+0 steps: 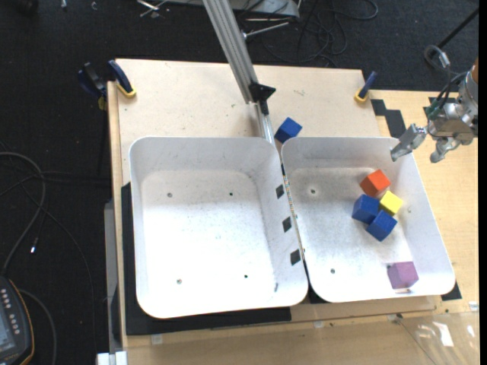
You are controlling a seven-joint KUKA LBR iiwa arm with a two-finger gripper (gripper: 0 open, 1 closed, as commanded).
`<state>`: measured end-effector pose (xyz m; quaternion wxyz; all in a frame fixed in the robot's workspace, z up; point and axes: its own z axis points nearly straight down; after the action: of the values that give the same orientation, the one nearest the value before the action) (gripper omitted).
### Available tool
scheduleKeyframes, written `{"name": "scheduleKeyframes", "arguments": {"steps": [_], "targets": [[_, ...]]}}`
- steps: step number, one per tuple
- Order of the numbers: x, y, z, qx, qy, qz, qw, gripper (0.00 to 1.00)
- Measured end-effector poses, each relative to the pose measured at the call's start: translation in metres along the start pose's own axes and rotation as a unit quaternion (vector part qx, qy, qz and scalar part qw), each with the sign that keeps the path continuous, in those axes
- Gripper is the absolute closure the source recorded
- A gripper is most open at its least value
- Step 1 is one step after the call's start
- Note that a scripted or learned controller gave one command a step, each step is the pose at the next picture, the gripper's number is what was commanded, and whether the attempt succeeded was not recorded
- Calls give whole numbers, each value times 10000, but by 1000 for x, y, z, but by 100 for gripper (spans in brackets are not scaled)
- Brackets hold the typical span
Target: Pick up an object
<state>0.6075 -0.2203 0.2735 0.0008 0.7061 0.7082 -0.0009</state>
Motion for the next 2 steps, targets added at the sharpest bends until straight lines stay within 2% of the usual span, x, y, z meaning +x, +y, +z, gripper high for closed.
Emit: {"name": "scheduleKeyframes", "arguments": {"steps": [1, 2], "targets": [[-4, -79, 124, 47, 26, 33, 10000, 0], [13, -35, 180, -15, 1, -11, 10000, 0]]}}
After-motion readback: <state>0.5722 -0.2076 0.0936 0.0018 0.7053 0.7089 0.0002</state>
